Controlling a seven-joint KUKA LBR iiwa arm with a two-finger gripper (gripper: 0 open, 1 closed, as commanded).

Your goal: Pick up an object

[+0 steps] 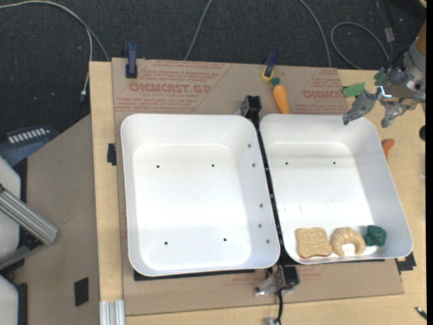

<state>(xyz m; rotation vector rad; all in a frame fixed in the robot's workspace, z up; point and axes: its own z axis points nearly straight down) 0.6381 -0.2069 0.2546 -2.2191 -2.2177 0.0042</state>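
Three small objects lie along the front edge of the right bin (338, 181): a tan square cracker (313, 242), a pale croissant (348, 240) and a dark green piece (375, 235). My gripper (373, 114) hangs above the far right corner of that bin, open, its two grey fingers spread with nothing between them. It is well behind the three objects.
The left bin (196, 195) sits beside the right one. An orange carrot toy (281, 98) lies on the cardboard behind the bins, a green piece (354, 90) near the gripper, and a small orange piece (387, 145) just outside the right bin. Clamps hold the board's back edge.
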